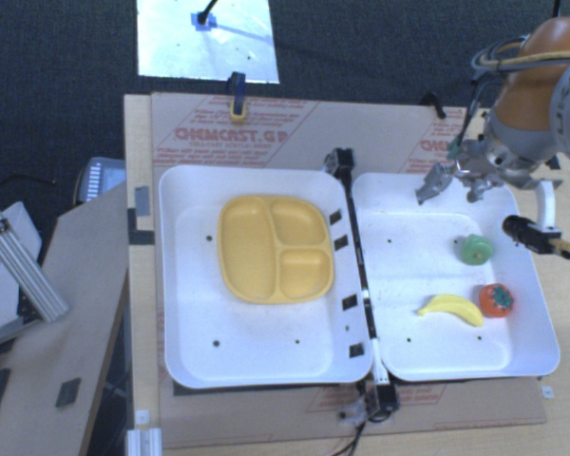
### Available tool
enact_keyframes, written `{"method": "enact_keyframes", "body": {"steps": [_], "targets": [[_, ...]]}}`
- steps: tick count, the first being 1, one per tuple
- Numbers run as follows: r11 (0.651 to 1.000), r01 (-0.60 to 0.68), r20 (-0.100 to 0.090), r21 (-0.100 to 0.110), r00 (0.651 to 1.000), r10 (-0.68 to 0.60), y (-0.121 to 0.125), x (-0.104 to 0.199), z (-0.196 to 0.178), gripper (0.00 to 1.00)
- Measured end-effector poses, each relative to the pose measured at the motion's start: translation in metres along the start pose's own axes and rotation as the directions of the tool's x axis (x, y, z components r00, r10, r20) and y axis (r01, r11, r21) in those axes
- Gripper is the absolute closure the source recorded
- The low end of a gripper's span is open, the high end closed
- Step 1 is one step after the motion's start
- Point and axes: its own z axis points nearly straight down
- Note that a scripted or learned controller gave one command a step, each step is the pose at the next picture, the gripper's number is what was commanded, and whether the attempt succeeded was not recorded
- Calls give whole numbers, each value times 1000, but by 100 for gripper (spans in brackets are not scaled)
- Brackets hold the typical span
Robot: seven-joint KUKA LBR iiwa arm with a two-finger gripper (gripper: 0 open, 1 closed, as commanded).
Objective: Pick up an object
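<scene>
While the gripper point(456, 182) hovers, fingers spread and empty
The green object point(475, 249) lies just below-right of it

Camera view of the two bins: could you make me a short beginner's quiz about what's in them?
1. True or false: the yellow divided plate lies in the left bin.
2. Which toy lies between the banana and the right bin edge? A) tomato B) green toy
3. Fill in: the gripper hovers over the right bin's ____ edge.

Key: 1 true; 2 A; 3 far.
</scene>
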Motion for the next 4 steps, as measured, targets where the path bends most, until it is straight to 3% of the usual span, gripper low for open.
{"method": "enact_keyframes", "body": {"steps": [2,3,4], "targets": [[1000,4,0,3,1000,-4,7,3,106,0],[1000,6,1,-4,1000,-6,9,2,91,100],[1000,3,1,-6,1000,-3,5,5,29,100]]}}
